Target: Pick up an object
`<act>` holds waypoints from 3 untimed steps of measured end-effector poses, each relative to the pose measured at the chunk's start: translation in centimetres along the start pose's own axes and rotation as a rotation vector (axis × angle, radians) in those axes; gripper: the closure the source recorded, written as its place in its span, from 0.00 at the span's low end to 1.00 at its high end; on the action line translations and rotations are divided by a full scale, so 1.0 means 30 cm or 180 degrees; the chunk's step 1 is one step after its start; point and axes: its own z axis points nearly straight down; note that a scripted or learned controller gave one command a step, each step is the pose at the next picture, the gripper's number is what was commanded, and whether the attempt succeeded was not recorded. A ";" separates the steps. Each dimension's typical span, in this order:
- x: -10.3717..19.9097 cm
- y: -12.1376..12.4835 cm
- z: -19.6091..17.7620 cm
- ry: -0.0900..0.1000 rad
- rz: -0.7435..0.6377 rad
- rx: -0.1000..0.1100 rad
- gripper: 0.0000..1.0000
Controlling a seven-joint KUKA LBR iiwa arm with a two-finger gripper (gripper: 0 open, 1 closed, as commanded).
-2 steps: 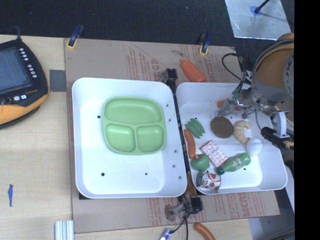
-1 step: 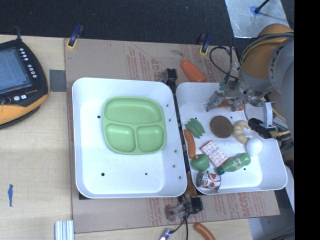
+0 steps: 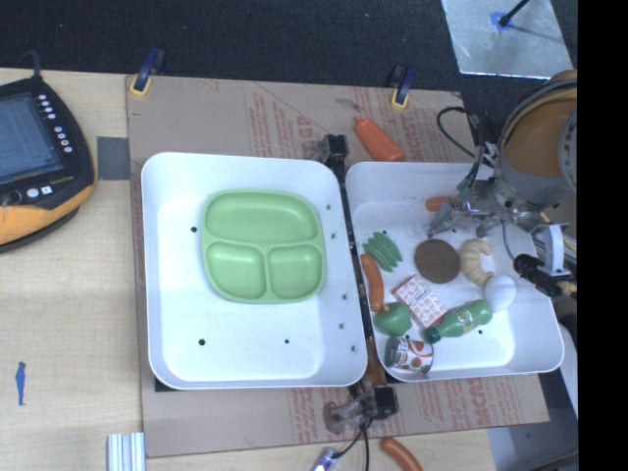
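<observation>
My gripper point(image 3: 461, 226) hangs over the back of the right bin point(image 3: 530, 361), its metal fingers spread open with nothing between them. Just in front of it lies a brown round disc point(image 3: 437, 260), and a beige garlic bulb point(image 3: 477, 258) sits to the disc's right. A small orange piece point(image 3: 438, 204) lies by the left finger. Further forward are a white egg point(image 3: 501, 290), a green bottle point(image 3: 461, 319), a red-and-white card point(image 3: 420, 299), a green pepper point(image 3: 392, 319), a can point(image 3: 408, 355), a sausage point(image 3: 372, 280) and a green pod point(image 3: 385, 250).
The left bin point(image 3: 177, 351) holds a green divided plate point(image 3: 263, 245). An orange carrot point(image 3: 378, 139) lies on the cardboard behind the bins. A teach pendant point(image 3: 39, 160) rests at the far left. The arm's grey and orange body point(image 3: 535, 145) looms over the right bin's back corner.
</observation>
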 end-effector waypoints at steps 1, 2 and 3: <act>0.080 0.117 -0.001 0.0003 -0.0003 -0.0002 0.00; 0.195 -0.101 0.001 -0.0007 -0.0011 0.0004 0.00; 0.118 0.023 -0.003 -0.0002 -0.0006 -0.0002 0.00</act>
